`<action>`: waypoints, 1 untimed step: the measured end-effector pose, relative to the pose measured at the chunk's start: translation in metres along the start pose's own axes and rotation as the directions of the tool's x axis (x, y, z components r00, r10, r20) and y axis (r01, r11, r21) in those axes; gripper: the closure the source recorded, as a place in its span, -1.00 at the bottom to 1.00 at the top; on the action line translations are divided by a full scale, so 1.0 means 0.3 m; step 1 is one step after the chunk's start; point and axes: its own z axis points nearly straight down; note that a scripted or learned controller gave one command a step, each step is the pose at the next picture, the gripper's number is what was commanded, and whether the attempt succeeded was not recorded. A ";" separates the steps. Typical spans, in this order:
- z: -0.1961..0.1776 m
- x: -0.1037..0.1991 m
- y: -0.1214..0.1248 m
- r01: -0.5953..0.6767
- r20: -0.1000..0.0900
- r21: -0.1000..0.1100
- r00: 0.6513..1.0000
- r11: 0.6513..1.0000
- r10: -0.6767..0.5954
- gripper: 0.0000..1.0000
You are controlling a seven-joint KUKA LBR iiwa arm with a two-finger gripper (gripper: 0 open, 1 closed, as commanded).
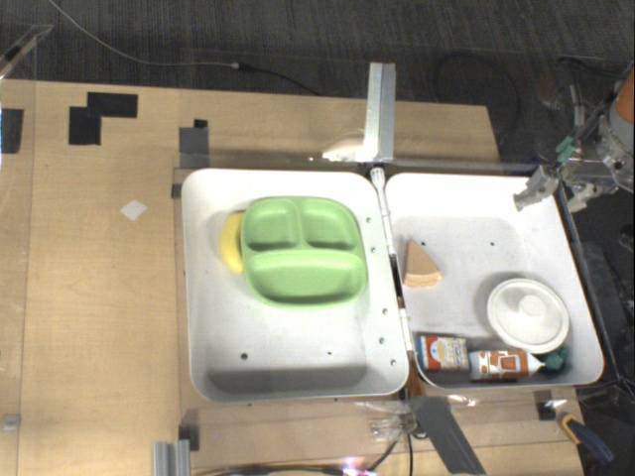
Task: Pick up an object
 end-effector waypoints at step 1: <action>0.331 0.107 -0.114 0.002 -0.001 0.003 1.000 1.000 -0.002 -1.00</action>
